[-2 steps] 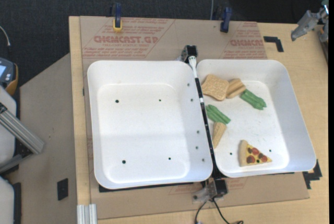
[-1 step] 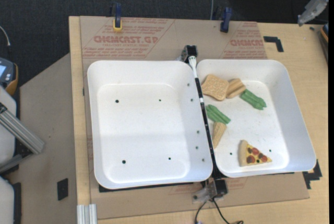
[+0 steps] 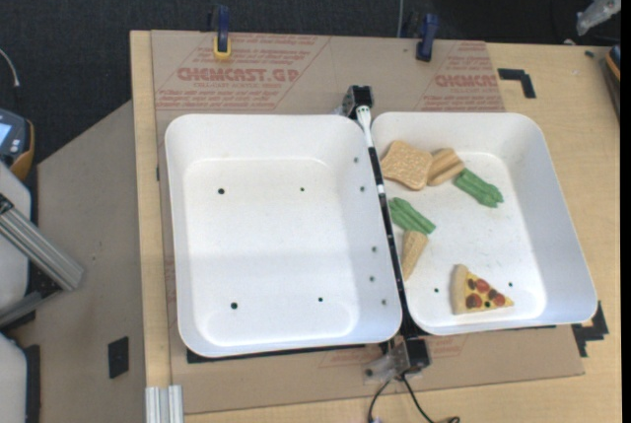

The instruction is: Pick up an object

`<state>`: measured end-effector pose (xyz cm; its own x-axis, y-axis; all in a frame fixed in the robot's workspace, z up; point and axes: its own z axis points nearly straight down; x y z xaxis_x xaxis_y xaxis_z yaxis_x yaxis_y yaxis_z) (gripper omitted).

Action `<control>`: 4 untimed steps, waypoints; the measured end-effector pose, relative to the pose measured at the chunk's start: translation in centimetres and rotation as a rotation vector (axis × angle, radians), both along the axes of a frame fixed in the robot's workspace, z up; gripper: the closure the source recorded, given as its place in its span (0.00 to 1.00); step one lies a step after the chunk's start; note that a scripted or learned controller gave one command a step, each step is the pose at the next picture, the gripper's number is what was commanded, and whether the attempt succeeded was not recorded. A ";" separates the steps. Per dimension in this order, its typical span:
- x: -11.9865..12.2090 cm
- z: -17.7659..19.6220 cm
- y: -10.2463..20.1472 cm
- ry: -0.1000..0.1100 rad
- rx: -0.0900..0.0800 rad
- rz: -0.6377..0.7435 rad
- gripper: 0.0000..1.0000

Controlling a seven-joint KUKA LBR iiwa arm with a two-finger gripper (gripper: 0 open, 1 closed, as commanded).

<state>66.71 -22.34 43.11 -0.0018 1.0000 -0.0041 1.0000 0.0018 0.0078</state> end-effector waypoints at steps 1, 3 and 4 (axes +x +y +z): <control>0.0 2.0 0.0 0.001 0.000 -0.001 0.00; 0.0 7.9 0.0 0.001 0.000 0.000 0.00; 0.0 10.7 0.0 0.000 0.000 -0.001 0.00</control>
